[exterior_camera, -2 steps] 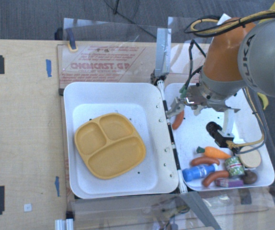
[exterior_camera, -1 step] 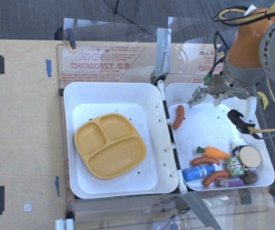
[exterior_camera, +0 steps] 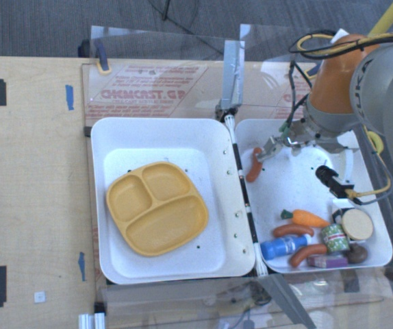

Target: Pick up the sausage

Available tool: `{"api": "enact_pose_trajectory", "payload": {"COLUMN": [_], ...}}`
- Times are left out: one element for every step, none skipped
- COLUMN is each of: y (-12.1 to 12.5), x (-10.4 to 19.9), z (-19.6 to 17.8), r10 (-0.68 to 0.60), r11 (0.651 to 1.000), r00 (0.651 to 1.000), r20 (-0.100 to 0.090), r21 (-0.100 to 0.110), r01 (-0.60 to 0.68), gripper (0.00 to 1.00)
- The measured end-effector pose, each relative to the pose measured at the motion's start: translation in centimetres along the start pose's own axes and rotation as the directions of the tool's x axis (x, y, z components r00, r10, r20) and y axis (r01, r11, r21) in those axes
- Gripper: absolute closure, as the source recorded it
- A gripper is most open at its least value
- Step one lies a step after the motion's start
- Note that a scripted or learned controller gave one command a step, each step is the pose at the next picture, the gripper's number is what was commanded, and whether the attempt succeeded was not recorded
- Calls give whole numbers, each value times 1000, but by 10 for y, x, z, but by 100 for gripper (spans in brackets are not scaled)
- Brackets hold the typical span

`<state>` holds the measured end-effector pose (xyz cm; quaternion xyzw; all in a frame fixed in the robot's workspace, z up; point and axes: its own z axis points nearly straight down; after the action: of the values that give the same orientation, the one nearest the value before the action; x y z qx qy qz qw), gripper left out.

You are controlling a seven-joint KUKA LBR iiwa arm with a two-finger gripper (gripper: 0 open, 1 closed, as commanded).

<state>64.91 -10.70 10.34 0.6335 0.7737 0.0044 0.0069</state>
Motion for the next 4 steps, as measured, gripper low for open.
{"api": "enact_pose_trajectory", "payload": {"y": [24,18,-8,-7], "x": [3,-8,6,4], "z": [9,15,14,4], "r10": [13,512,207,207], "r11": [1000,859,978,978], "r00": [1000,859,978,978], "r20": [0,3,1,4], "r21": [3,16,6,4], "r01": [-13,-512,-207,-207], "gripper": [0,0,0,100]}}
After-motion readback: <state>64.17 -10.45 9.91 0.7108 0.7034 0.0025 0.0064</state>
